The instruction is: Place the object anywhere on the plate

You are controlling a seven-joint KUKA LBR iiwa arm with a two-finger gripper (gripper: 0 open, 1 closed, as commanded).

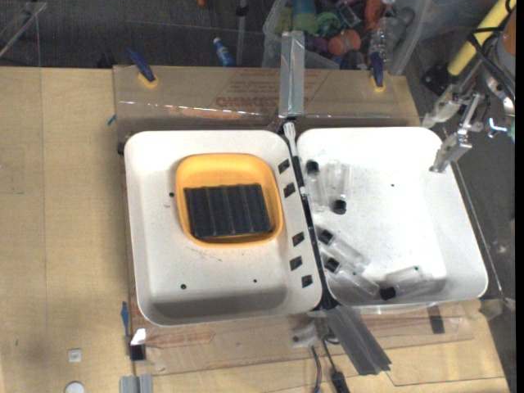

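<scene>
Nearest the camera, the pale wooden bench (57,219) carries a grey metal bar (356,346) that slants out from under the seam between the two bins.

In the right bin (458,244), a few clear plastic bottles with black caps lie on their sides. One bottle (405,283) is at the bin's 6 o'clock, against the near wall. Another (345,256) lies at 8 o'clock, close to the seam. A further pair (332,182) sits at 10 o'clock. Their exact outlines are hard to make out against the white.

The left bin (147,244) holds a yellow plate (225,164), a little toward 12 o'clock from the bin's middle. A dark ribbed block (228,211) lies flat on the plate at about its centre, well inside the rim, with its ridges running from near to far.

The gripper (446,155) hangs over the right bin's 2 o'clock corner, just at the rim and well apart from the plate and the block. Nothing can be seen in it, and I cannot tell whether it is apart or together.

Beyond the bins, a sheet of cardboard (213,88) is pinned to the bench by two blue clamps (145,70). Farthest off, at the view's 1 o'clock, stands a clear tub (344,11) of bright toys.
</scene>
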